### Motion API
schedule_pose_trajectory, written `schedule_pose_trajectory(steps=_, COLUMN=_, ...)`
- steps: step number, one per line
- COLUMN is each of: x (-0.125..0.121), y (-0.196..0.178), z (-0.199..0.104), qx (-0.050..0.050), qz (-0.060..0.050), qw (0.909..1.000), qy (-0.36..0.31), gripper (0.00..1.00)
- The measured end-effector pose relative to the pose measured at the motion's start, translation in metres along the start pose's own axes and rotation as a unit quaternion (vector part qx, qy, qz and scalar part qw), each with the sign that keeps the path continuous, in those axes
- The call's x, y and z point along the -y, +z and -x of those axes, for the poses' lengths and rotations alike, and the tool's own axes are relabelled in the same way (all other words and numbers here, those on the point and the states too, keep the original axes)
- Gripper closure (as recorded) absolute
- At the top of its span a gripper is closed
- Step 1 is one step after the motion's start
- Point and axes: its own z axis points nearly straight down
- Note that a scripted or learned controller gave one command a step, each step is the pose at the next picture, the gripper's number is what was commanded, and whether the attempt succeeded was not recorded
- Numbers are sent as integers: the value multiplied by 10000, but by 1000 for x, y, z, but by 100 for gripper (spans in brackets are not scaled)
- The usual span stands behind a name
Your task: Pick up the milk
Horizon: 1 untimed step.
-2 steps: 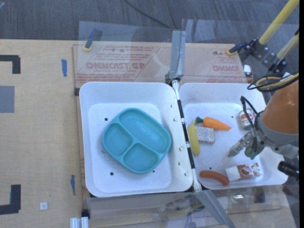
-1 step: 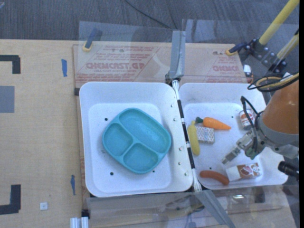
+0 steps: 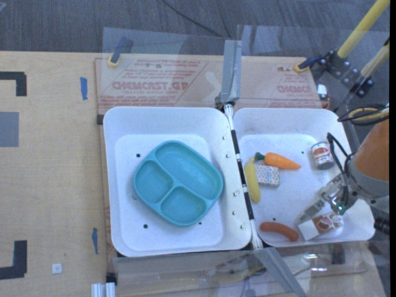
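Behind both bins, clear sheet (image 3: 151, 82) lettered "CHEMCAST GP", milk (image 3: 320, 225) label unreadable

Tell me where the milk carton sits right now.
The milk carton lies in the right bin's front right corner, right of the sausage, with the gripper just above it.

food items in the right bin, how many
6. Carrot near the middle, banana along the left wall, small patterned block beside it, can at right, sausage at front, milk carton at front right under the gripper, which may hide others.
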Motion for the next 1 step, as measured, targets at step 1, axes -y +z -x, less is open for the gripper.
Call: schedule_pose_trajectory(steps=1, x=1, y=-11, z=3, qx=31, qz=20, qw=10000, qy=36, gripper=100)
